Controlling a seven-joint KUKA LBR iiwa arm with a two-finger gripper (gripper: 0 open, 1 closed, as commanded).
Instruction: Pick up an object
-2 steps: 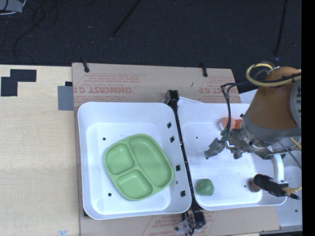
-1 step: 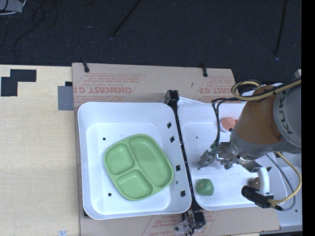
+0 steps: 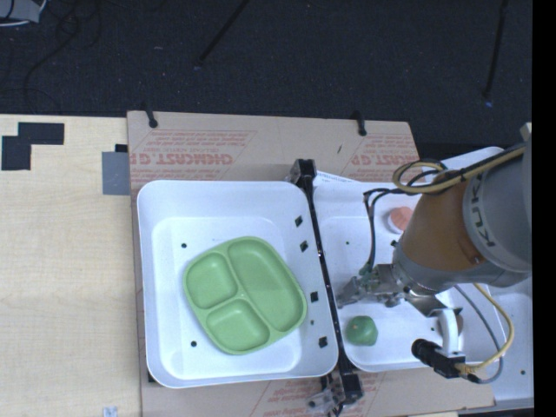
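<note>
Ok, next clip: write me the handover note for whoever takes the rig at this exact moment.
Hand: low in the right bin, near its left wall; whether it is open or shut cannot be made out, and nothing shows in its grip.
Things: small green object lying in the right bin just below the hand; pinkish object further back, partly behind the arm; green divided plate in the left bin.
Done: nothing lifted.
Left: grasp an object and lift it.

Red print runs along the cardboard sheet (image 3: 261,150) under my bins, upside down and mirrored to this camera; I cannot make out its words with certainty.
</note>
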